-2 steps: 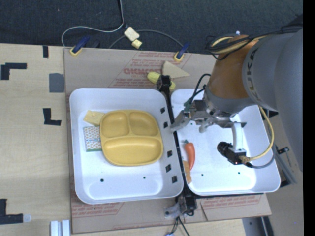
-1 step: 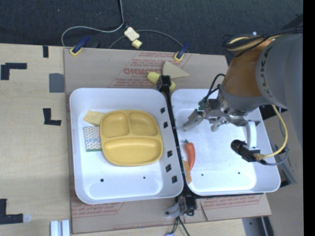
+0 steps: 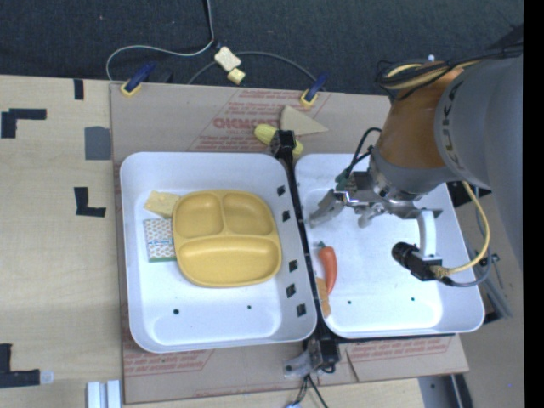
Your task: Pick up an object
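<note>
Carrot (image 3: 327,267) in right bin (image 3: 442,317), tool (image 3: 342,207) above it, spread wide, holding nothing; yellow tray (image 3: 226,236) in left bin (image 3: 136,313).

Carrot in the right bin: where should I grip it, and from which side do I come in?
Judging from its pose, grip the carrot across its thicker middle, coming straight down. It lies flat, lengthwise alongside the divider wall of the right bin, so close across its narrow width. The wall side looks tight, so the wall-side finger may need care.

Even overhead light, soft shadows; bright white bins (image 3: 136,228), slightly soft focus
</note>
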Robot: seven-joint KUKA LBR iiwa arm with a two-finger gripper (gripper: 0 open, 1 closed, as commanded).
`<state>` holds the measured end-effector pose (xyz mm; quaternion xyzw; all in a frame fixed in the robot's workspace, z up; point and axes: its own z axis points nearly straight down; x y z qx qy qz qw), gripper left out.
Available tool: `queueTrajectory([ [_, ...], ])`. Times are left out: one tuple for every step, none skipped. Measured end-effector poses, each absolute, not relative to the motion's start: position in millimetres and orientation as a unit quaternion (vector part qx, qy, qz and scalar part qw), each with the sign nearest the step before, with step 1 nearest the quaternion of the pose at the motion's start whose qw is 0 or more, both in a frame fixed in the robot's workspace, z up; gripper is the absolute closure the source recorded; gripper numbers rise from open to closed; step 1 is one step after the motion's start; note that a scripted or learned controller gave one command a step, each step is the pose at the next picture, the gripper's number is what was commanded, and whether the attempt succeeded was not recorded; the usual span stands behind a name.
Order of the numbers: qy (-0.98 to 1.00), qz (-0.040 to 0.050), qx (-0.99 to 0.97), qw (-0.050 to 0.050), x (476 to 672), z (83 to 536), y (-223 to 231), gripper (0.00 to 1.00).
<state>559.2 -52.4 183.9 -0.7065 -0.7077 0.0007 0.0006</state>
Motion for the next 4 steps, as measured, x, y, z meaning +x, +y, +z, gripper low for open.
queueTrajectory([
  [-0.704,0.0053,-0.710,0.005,493.1,97.6,-112.9,0.00],
  [-0.707,0.0003,-0.707,0.000,527.8,85.4,-99.2,0.00],
  [-0.707,-0.0009,-0.707,-0.004,528.5,97.1,-100.5,1.00],
  [-0.711,-0.0040,-0.703,-0.002,553.4,189.8,-22.2,1.00],
])
